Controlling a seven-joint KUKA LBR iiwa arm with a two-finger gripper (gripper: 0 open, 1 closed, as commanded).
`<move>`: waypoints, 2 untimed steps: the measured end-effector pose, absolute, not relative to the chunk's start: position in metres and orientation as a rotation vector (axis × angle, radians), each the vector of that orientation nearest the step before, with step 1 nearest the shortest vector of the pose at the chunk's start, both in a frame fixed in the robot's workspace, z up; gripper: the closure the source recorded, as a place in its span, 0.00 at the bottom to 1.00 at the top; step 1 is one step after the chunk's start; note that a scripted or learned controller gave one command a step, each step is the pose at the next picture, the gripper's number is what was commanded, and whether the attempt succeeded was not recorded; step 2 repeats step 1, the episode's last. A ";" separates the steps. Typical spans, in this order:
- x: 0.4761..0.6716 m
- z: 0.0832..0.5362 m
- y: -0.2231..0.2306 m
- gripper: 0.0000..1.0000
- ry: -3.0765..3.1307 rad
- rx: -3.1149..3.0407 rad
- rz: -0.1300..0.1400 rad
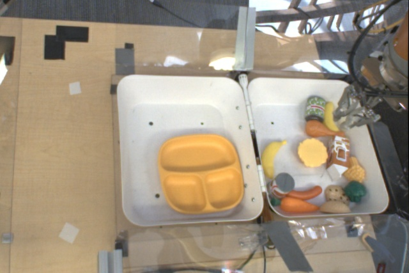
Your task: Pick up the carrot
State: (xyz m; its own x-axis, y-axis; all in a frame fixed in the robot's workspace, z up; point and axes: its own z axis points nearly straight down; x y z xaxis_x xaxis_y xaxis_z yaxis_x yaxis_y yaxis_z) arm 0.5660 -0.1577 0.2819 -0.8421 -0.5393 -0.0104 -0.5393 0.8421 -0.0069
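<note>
Metal two-finger gripper: over far-right corner of right white bin; finger state cannot be told from this view. Just left of it: yellow banana-shaped toy, green-lidded jar, orange drumstick-shaped toy. Orange plastic carrot: lies near edge of same bin, well apart from gripper, w/ red sausage-shaped toy just beyond it. Round yellow disc sits mid-bin. Left white bin holds a yellow three-compartment plastic tray.
</note>
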 end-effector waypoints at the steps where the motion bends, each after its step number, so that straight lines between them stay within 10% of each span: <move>1: 0.606 0.273 -0.176 1.00 2.979 -0.964 -0.005; 2: 0.606 0.273 -0.176 1.00 2.979 -0.964 -0.005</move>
